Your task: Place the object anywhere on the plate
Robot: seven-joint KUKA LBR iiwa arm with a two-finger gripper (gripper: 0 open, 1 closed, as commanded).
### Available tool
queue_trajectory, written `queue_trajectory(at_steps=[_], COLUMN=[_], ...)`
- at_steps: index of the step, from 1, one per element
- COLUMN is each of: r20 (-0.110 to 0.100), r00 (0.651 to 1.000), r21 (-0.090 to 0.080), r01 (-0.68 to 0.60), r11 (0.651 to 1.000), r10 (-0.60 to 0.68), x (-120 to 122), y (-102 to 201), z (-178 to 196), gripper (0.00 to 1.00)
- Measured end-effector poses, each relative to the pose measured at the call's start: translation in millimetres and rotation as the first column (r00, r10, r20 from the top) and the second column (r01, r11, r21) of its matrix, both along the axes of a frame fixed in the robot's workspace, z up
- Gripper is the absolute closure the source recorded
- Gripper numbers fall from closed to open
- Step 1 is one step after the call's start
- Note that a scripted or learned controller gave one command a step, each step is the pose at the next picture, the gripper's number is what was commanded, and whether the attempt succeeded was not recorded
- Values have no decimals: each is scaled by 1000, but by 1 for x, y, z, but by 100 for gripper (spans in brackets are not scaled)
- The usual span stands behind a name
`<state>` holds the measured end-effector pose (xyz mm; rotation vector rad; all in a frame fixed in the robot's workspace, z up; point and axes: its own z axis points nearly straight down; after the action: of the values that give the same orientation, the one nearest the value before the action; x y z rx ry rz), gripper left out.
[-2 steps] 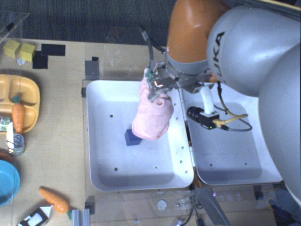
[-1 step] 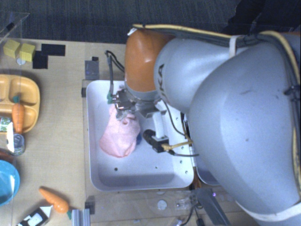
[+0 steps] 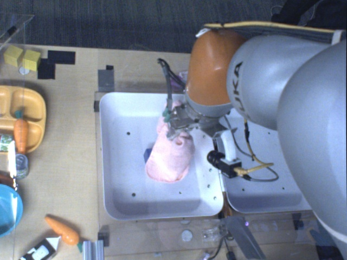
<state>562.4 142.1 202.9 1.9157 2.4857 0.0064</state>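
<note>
The arm (image 3: 271,91) enters from the right of the camera view and covers most of the right bin (image 3: 260,196). Its orange band (image 3: 209,69) sits above the wrist, over the back right part of the left bin (image 3: 124,161).

The claw (image 3: 176,124) points down into the left bin, at the upper end of a pink plate (image 3: 169,158). The plate lies on the bin floor, right of the bin's centre, with its long side running from the claw toward the front wall. Whether the claw is wide, narrow or closed on anything cannot be told: the wrist hides most of it, and its tip merges with the pink surface.

A small blue object (image 3: 147,155) shows at the left edge of the plate, touching it or partly under it; which of the two cannot be told. No other loose item is visible near the plate.

A black cable fitting (image 3: 219,161) with a yellow-tipped lead hangs from the wrist over the wall between the two bins.

On the surface (image 3: 59,199) left of the bins:
- a yellow divided tray (image 3: 30,107) at the left edge, with an orange carrot (image 3: 20,135) lying on its front part;
- a blue bowl (image 3: 8,210) nearer the front;
- a second carrot (image 3: 64,230) near the front edge;
- two yellow blocks (image 3: 23,57) at the back left corner.
</note>
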Motion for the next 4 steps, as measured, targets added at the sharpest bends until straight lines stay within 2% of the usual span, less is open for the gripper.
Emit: queue_trajectory(at_steps=[1,2,3,4], r20=[2,-2,-4,2], r00=[993,998,995,985], r21=[-2,0,1,-1], r01=[-119,-61,98,-173], r11=[993,998,995,985], r10=[119,61,-98,173], x=[13,-31,-25,10], y=[-101,15,-23,-61], z=[14,-39,-79,-17], gripper=[100,100,100,100])
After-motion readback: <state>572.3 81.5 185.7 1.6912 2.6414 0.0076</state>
